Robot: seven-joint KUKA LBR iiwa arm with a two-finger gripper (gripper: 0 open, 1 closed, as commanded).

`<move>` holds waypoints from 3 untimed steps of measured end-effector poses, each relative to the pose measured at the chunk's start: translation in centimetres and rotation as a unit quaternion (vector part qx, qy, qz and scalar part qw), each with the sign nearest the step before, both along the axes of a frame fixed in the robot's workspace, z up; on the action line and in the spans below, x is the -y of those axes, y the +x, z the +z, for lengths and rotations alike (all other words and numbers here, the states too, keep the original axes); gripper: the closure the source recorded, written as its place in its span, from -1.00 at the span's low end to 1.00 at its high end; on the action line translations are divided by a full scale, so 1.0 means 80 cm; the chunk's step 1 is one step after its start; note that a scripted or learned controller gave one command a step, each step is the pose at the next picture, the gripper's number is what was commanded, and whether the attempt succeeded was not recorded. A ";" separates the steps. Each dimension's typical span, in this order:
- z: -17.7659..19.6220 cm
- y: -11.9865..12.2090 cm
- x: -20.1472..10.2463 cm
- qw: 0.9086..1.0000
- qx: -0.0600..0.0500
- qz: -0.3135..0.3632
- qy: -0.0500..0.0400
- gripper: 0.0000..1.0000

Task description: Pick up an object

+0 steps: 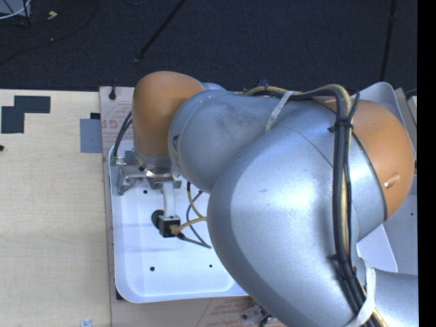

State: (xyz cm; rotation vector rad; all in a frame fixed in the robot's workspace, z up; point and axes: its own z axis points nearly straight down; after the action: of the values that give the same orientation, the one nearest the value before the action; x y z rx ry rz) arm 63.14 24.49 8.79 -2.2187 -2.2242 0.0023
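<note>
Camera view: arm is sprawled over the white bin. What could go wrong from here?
1. The arm hides much of the white bin, so a grasp could not be checked.
2. The gripper sits close to the bin's left wall and may clip it if it descends.

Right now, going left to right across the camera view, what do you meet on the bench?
Dark markings → grey square → white bin → grey arm, which covers the rest of the bench.
</note>
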 end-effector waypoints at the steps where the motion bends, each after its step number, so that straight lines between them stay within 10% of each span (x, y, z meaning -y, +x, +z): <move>1: -0.001 -0.043 0.036 1.000 -0.003 -0.002 -0.001 -1.00; 2: 0.000 0.016 0.002 1.000 0.000 0.000 0.000 -1.00; 3: -0.001 -0.026 0.004 1.000 -0.002 -0.003 -0.001 -1.00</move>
State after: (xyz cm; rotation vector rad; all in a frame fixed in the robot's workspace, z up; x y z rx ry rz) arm 61.10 24.18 8.74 -2.2241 -2.2165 0.0083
